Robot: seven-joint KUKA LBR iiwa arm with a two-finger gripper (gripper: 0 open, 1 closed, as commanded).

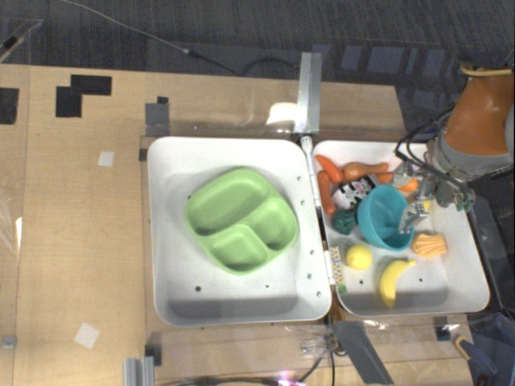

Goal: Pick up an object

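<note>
Gripper (416, 213) low over teal bowl (385, 216) in right bin (465, 284), grip unclear, banana (392, 279) near, green plate (241, 219) in left bin (173, 296)

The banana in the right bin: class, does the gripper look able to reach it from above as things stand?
Probably yes. The banana lies alone on bare bin floor near the front wall, nothing covering it; the gripper sits just behind, over the teal bowl.

Left bin (161, 215): held a divided plate (241, 219) near its middle. Right bin (467, 272): a bowl (385, 215) lay centrally; a carrot (326, 182) lay at the far left by the dividing wall; a lemon (359, 256) sat nearer, left of a banana (392, 279). The gripper (418, 211) hung at the bowl's right rim.
</note>
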